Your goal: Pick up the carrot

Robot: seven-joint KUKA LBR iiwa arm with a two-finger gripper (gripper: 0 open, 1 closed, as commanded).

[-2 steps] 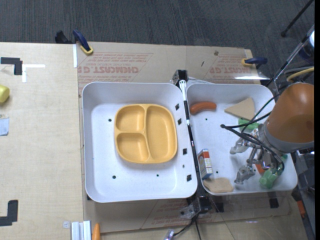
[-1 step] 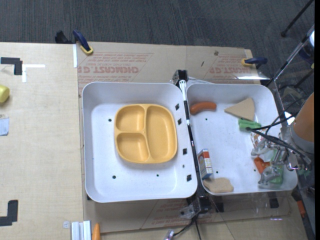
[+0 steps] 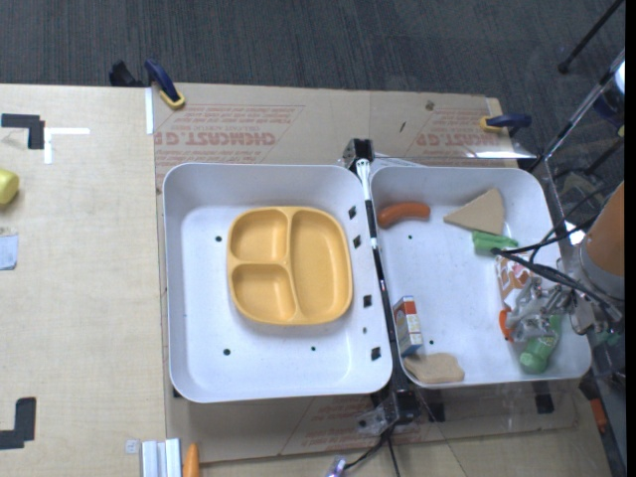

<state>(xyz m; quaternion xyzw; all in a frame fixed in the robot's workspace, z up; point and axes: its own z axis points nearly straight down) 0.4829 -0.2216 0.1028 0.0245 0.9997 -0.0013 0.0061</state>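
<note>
Lying in the right bin's [image 3: 467, 170] far-left part, the carrot [image 3: 402, 213] looks untouched, well apart from the gripper [image 3: 537, 314] over near-right clutter; jaws' state I cannot tell, so pickup remains.

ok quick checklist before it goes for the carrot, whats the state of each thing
1. Carrot located: cannot tell. An orange piece shows beside the gripper at the right bin's right side, but it is too cluttered to name.
2. Gripper holds nothing: cannot tell, cables and mesh hide the fingers.
3. Lookalike noted: ok. The orange-red sausage lies at the bin's upper left, apart from the gripper.
4. Neighbours crowding the gripper: not ok. A green item sits right below it, and a green stick lies above.
5. Left bin out of the way: ok, it holds just the yellow divided plate.
</note>
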